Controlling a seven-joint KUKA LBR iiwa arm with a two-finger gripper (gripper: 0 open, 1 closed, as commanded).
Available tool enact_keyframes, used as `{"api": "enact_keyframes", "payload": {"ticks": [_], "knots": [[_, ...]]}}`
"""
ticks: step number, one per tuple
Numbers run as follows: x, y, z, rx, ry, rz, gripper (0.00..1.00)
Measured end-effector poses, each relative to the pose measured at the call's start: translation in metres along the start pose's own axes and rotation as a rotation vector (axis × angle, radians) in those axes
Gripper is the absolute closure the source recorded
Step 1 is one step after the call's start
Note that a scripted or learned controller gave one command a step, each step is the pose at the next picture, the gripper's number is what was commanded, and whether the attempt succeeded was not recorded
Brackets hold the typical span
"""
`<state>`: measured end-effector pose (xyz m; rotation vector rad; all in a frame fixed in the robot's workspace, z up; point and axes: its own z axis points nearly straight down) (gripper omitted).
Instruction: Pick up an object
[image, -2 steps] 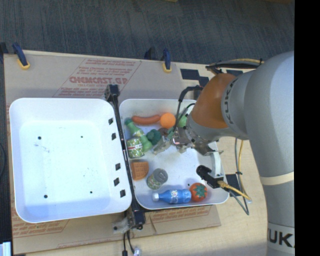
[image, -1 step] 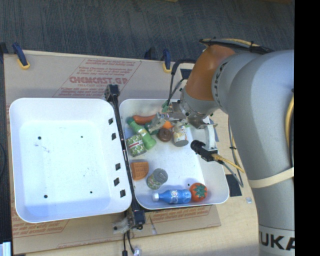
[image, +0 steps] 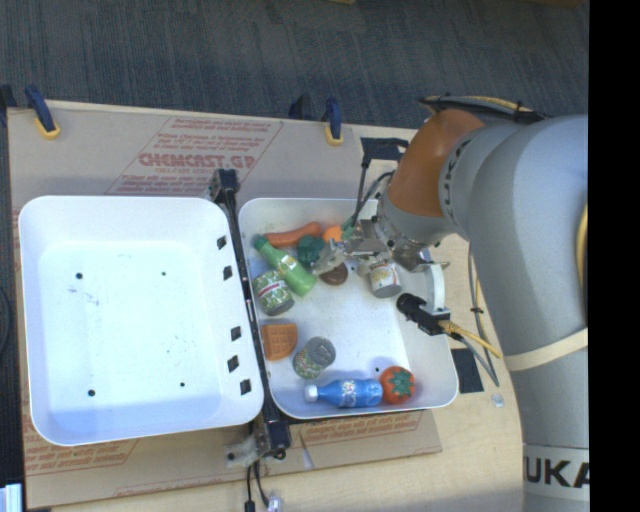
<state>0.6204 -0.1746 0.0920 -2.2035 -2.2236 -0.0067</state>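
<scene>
My gripper (image: 362, 252) is low over the upper right part of the right bin (image: 432, 372), under the arm's orange-banded wrist. Just left of it lie a brown round piece (image: 334, 273), a green bottle (image: 286, 266) and an orange carrot-like item (image: 294, 238). A small grey cylinder (image: 382, 281) sits right below the gripper. Further down the bin are a printed can (image: 272, 292), an orange waffle-like square (image: 280, 340), a grey round disc (image: 318, 355), a blue bottle (image: 345, 392) and a red tomato-like item (image: 398, 384). I see nothing held.
The left bin (image: 40, 330) stands beside the right one, with a black divider bar and clips (image: 238, 300) between them. Both rest on a cardboard sheet (image: 190, 150). The arm's grey body (image: 530, 250) covers the bench's right side.
</scene>
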Motion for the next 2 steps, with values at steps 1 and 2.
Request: {"api": "enact_keyframes", "payload": {"ticks": [1, 2], "knots": [[-0.002, 0.000, -0.011, 0.001, -0.004, -0.001, 1.00], [0.001, -0.023, -0.137, -0.007, -0.012, 0.004, 1.00]]}}
